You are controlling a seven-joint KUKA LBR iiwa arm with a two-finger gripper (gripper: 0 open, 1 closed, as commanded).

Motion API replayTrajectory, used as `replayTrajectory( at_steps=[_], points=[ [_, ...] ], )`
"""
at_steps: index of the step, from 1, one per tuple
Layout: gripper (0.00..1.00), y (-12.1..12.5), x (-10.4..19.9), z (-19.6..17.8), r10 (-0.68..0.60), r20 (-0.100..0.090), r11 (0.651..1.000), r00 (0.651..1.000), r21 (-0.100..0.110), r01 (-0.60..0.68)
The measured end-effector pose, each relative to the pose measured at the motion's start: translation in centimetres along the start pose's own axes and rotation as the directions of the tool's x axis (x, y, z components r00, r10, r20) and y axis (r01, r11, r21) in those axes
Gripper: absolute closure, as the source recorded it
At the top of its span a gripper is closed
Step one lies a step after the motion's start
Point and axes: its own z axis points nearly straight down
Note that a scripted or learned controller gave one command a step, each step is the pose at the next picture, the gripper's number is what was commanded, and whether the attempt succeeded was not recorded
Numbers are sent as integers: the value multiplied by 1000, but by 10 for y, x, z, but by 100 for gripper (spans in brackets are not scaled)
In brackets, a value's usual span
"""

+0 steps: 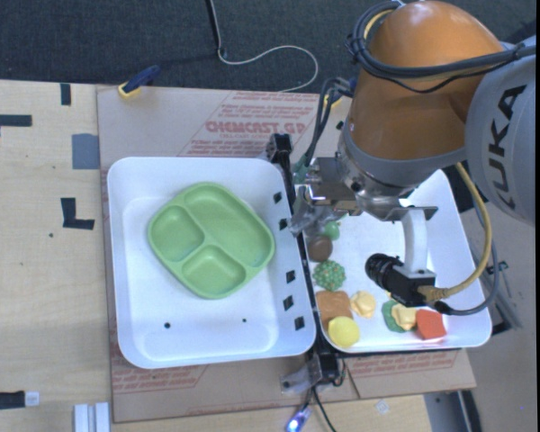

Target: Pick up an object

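Note:
My gripper (317,216) hangs low over the left edge of the right bin (459,241), under the bulky grey and orange wrist. Just below it lies a small brown round object (320,247), with a bit of green (332,231) beside it. Further toward the front of this bin are a green broccoli-like piece (329,274), an orange-brown piece (333,304), a yellow lemon (344,332), a pale yellow piece (364,304), a green and yellow piece (398,316) and an orange-red block (430,324). The arm hides the back of the bin.
The left bin (130,268) holds a light green divided plate (211,238). A black-clipped divider (292,268) runs between the bins. A black cylinder with a yellow cable (391,275) hangs off the arm over the right bin. Cardboard lies under both bins.

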Motion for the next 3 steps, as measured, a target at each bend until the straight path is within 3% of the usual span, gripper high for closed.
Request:
replayTrajectory(
  at_steps=[1, 2, 3],
  points=[
    [100, 27, 109, -27, -9, -4, 1000, 1000, -6, 9],
    [100, 38, 45, 57, 8, 4, 1000, 1000, 6, -8],
    [100, 2, -10, 104, 8, 2, 1000, 1000, 6, -8]
  ],
)
